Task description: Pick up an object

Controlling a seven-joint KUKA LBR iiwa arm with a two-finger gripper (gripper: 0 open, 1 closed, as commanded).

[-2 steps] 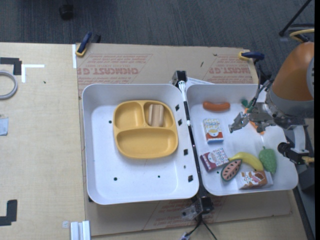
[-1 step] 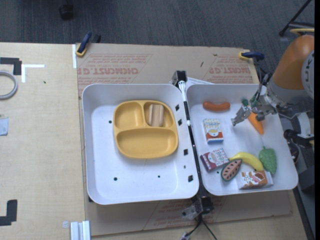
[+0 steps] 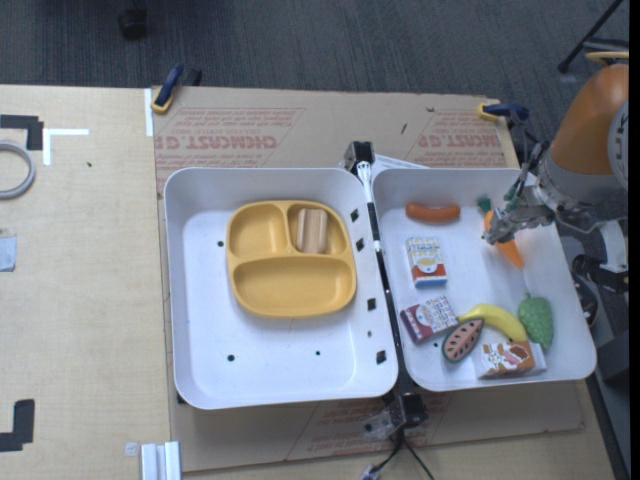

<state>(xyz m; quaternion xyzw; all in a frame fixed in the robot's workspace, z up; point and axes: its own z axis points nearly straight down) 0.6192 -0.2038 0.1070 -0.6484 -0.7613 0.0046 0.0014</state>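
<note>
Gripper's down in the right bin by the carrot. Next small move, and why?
Probably a short straight lift to test the grasp. The gripper sits low over the orange toy carrot near the right white bin wall; whether it holds the carrot isn't visible.

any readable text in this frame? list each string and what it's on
"CHEMCAST GP": red print on the cardboard sheet behind the left bin, upside down to the camera, partly legible.
The same red print repeats on the cardboard behind the right bin, cut off by that bin.
Small cartons in the right bin: printed fronts, too small to read.
</note>
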